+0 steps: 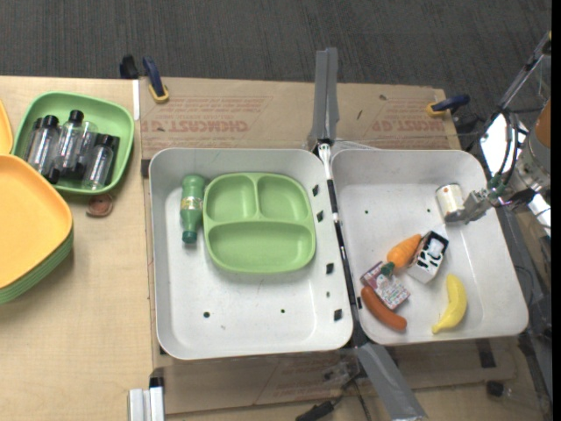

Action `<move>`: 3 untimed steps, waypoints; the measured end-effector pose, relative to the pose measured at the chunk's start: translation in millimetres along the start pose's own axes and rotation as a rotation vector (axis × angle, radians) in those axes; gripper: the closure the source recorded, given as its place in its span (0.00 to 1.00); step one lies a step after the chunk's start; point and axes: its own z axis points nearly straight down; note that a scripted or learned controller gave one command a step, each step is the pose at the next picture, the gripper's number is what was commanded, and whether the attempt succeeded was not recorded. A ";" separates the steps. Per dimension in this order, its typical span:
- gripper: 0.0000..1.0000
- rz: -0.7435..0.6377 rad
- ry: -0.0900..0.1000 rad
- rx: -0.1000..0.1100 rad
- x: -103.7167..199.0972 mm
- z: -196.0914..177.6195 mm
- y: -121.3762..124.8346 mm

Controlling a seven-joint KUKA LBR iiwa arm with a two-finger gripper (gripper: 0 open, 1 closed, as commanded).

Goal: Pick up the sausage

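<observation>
Reddish sausage [384, 310] in right bin [500, 318], lying diagonally, upper-left to lower-right

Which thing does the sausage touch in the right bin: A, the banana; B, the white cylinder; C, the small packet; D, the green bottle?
C: the sausage lies at the right bin's front left, with the small packet resting against its upper side.

sausage [384, 310] | packet [387, 286] touching above | bin wall [354, 310] left | right side open
</observation>
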 end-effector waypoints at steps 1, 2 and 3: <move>1.00 -0.206 0.010 0.003 48.1 43.7 28.2; 1.00 0.050 0.009 0.004 62.5 100.3 17.0; 1.00 0.254 0.007 0.004 -33.8 46.7 -27.4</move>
